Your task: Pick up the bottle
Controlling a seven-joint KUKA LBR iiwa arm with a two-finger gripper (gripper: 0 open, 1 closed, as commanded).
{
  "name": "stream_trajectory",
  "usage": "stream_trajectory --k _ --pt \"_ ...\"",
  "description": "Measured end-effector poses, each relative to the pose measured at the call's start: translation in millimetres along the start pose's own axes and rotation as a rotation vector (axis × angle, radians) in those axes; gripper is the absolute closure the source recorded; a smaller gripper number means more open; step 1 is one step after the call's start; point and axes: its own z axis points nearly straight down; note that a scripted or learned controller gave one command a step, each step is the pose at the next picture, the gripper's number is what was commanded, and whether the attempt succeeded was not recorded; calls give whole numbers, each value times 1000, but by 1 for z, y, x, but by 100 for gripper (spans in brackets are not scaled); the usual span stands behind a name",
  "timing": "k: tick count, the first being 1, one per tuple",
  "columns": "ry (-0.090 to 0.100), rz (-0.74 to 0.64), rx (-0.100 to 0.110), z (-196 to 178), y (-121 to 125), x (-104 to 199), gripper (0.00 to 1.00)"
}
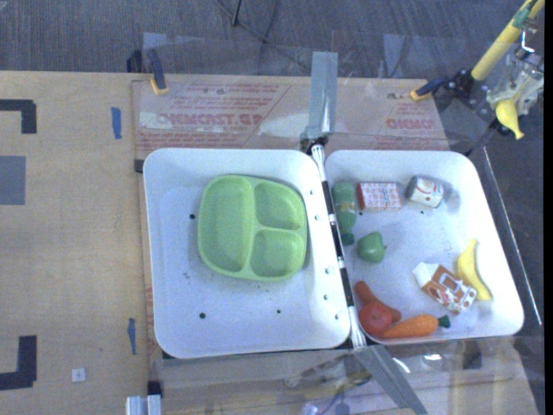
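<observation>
- Bottle (345, 207): green, lay on its side at the left wall of the right bin (494, 232), hard against the divider, long axis running up and down the view.
- Gripper (518, 89) sat at the upper right, outside the bins; whether it was open or closed could not be told.
- Judged approach: come down over the bottle's middle with the fingers across its short width; the wall side leaves little room, so one finger would need to slip between bottle and rim.
- Risk judged: a round body may roll away from the wall.
- Count, right bin: one bottle, one green pepper (371, 247) just beside it, one red-and-white carton (380, 196), one small white carton (425, 192), one banana (473, 270), one orange-and-white packet (447, 288), one carrot (413, 326), one red vegetable (374, 310).
- Count, left bin (173, 258): one green divided plate (252, 227).
</observation>
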Motion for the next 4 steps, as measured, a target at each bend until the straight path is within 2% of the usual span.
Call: stream_trajectory --k 1,2,3,4 --pt "0 385 0 -48 1 -3 100" --pt "0 519 0 -68 -5 -13 100" --pt "1 968 1 -68 -5 -15 100" --pt "1 921 1 -68 4 -21 100"
